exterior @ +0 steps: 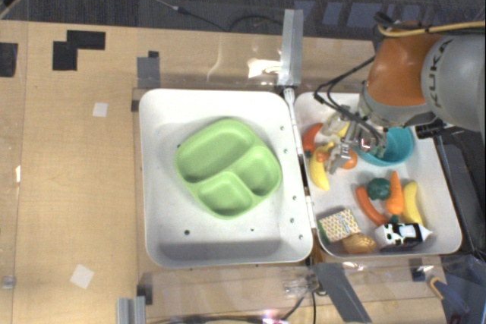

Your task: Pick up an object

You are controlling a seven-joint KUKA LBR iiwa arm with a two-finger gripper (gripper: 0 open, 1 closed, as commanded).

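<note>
Grey and orange, my arm (425, 80) comes in from three o'clock and hangs over the upper half of the right bin (448, 216); I judge this the reach-and-descend step of the pick, nothing lifted yet; the gripper (345, 148) sits low over the cluster at the bin's ten o'clock corner, just above a yellow banana (319, 177) and beside an orange-red piece (311, 136), with the teal cup (391, 148) at its three o'clock; how far the claw is spread I cannot tell, nor whether it touches anything, since cables and metal blur together there; more toys lie toward six o'clock, a carrot (395, 193) among them; the green divided plate (228, 167) lies in the left bin (159, 239); next I would want a straight drop onto one item, then a firm close.
</note>
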